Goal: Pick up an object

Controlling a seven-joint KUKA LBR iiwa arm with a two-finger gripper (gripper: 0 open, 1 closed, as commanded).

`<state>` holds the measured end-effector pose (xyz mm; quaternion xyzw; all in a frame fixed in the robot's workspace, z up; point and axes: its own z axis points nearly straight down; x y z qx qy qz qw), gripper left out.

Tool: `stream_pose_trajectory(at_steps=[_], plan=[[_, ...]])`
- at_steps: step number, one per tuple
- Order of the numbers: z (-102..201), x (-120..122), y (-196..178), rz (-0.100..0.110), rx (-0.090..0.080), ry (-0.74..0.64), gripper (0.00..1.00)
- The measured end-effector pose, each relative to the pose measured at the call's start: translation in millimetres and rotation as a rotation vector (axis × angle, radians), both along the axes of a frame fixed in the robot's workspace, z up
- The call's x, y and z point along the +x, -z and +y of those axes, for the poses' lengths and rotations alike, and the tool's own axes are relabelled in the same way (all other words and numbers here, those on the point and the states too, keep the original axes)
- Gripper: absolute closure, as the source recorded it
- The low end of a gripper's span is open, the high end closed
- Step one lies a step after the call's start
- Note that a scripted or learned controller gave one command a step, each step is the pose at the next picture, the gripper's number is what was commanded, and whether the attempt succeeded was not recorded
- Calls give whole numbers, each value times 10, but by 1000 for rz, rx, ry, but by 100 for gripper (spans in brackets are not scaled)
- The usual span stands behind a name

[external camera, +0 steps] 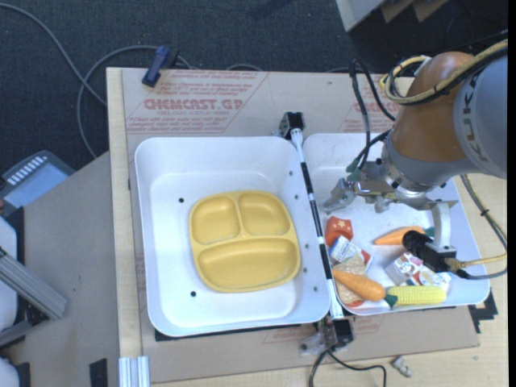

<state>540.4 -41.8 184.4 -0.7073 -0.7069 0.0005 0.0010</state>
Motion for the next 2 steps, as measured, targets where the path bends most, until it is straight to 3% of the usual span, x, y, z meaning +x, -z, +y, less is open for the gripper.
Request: stream_pose_trajectory(at_steps=[2], plan=[[-25,129,-1,-4,-1,0,0]])
